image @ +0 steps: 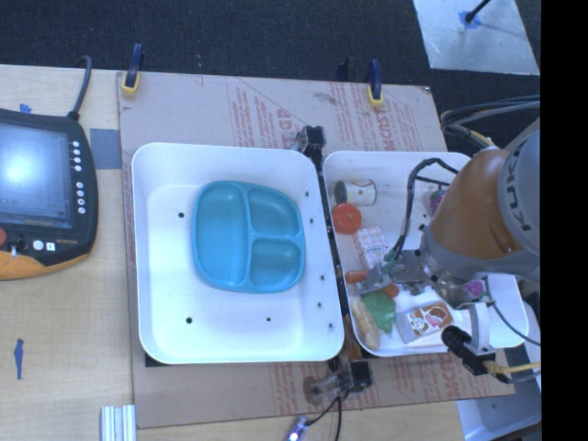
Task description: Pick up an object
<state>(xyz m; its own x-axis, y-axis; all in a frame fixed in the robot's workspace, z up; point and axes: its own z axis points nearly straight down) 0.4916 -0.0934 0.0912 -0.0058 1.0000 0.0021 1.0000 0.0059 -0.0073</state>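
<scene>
While the tool (397,269) hangs low over the right bin's (390,165) crowded clutter, finger state impossible to tell, neighbouring items could block a clean grasp.

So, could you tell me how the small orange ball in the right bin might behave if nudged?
The orange ball looks round, so it would probably roll. It sits near the bin's left wall, which may stop it. It seems small, likely light.

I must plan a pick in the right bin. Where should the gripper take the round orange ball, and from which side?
Take the orange ball across its middle, coming straight down from above. It is round, so any width fits, and it lies in the right bin near the left wall, with some free floor around it.
</scene>
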